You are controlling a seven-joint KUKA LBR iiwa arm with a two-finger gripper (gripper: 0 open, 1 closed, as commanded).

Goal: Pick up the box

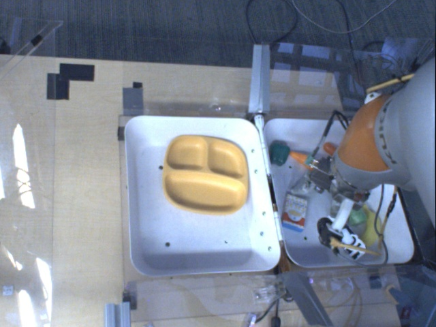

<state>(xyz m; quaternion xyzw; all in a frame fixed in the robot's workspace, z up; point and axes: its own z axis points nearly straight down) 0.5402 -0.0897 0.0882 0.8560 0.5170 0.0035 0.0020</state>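
The box (294,210) is a small flat carton, white with a blue and orange print. It lies on the floor of the right bin (402,251), near that bin's left wall. My gripper (317,176) hangs low in the right bin, just up and to the right of the box, under the orange wrist band (361,142). Nothing can be seen held in it.
A teal round object (278,152) and an orange piece (298,158) lie at the back of the right bin. A green and yellow item (362,218) sits beneath the arm. The left bin (146,237) holds a yellow divided tray (205,174).
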